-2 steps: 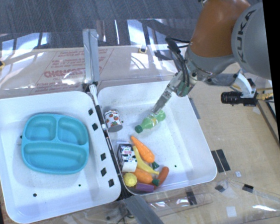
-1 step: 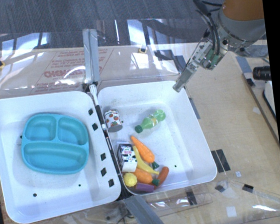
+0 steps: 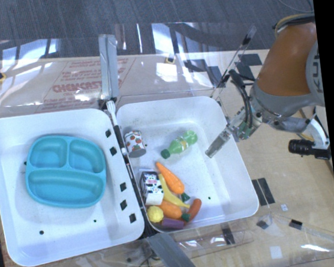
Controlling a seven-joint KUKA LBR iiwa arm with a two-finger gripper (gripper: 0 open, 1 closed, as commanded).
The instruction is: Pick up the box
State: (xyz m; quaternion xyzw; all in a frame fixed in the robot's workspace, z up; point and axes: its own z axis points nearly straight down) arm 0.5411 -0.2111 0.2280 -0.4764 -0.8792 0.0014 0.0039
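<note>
- Nearest the camera, at the front rim of the right bin [image 3: 248, 201], the toy food sits heaped in the corner by the divider: a purple piece [image 3: 171, 223], a yellow round piece [image 3: 156, 214], a yellow banana-like piece [image 3: 171, 198] and 2 orange carrots [image 3: 170, 178]. They look tumbled there rather than arranged.
- The box [image 3: 152, 187], a small carton with a black-and-white cow pattern, lies just behind that heap, against the divider wall and touching the longer carrot. That crowding probably leaves only 1 free side, so a clean pinch looks awkward.
- In the left bin [image 3: 3, 180], a blue 3-compartment plate [image 3: 66, 170] rests flat in the middle, well apart from the rest.
- Further back in the right bin, a green bottle [image 3: 179, 144] lies on its side in open floor, and a small can [image 3: 134, 143] stands near the divider.
- The gripper [image 3: 216, 147] hangs over the right edge of the right bin, tilted toward the bottle and well apart from the box; whether its claw is spread or pressed together cannot be told, and nothing is seen in it.
- Judging by this, the pick is not yet begun.
</note>
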